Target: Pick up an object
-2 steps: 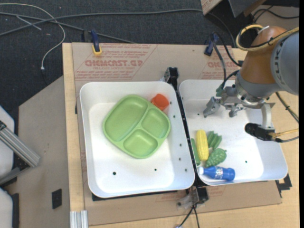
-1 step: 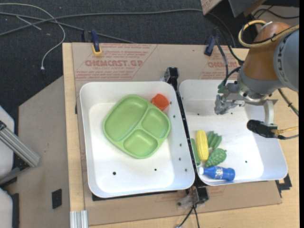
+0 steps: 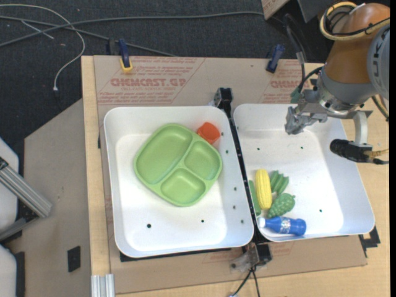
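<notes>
My gripper hangs over the far part of the right bin, above bare white floor, with nothing seen between its fingers. Well in front of it, at the bin's near left, lie a yellow corn cob, a green leafy toy and a blue bottle-like object. In the left bin a green divided plate lies flat, and a small orange object sits just behind the plate's far right corner.
Both bins rest on a cardboard sheet held by blue clamps at the back. A black cable end hangs over the right bin's right side. Loose wires lie on the dark floor at the far left.
</notes>
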### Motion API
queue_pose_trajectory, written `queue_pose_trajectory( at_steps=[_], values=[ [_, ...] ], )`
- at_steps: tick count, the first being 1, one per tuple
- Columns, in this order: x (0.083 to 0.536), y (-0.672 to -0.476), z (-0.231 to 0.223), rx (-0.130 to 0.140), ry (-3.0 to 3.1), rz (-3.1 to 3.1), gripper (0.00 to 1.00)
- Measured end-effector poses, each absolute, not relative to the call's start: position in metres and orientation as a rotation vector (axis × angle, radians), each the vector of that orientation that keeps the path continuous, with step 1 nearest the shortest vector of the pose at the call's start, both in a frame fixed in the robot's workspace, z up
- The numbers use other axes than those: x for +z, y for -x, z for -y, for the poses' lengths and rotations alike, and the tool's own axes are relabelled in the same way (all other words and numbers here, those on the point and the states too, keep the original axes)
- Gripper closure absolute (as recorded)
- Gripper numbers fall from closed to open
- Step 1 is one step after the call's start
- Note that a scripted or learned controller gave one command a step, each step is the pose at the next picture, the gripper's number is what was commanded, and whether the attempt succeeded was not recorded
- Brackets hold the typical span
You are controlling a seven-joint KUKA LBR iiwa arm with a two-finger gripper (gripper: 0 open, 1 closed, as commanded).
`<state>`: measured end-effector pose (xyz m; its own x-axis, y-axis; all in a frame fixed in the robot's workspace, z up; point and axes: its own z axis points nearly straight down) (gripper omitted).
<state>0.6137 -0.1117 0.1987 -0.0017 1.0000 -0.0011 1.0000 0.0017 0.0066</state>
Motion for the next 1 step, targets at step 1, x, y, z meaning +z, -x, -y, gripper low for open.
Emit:
queue_pose_trajectory(
  at_steps=[1],
  values=[
    [0.2211, -0.6148, 0.1115, 0.004, -2.218, -2.220, 1.00]
  ],
)
